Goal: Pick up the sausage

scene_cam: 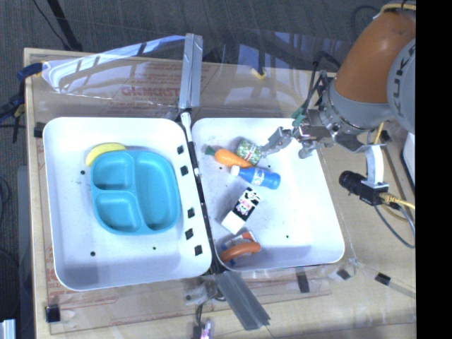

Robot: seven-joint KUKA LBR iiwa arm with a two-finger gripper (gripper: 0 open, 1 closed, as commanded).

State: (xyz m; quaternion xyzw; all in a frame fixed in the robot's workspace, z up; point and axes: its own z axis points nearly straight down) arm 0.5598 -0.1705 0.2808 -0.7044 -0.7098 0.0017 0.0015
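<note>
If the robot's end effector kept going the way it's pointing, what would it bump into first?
Probably the green can. The end effector points down and left across the right bin, and the can lies just ahead of its tip, with the carrot beyond. Height above the can is hard to judge.

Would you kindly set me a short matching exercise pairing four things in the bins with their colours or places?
Things:
1. divided plate
2. carrot
3. bottle
4. sausage

Descriptions:
A. blue with a white end, mid right bin
B. reddish, near front edge of right bin
C. turquoise, in the left bin
D. orange, beside a green can

Pairs: 1-C, 2-D, 3-A, 4-B
</note>
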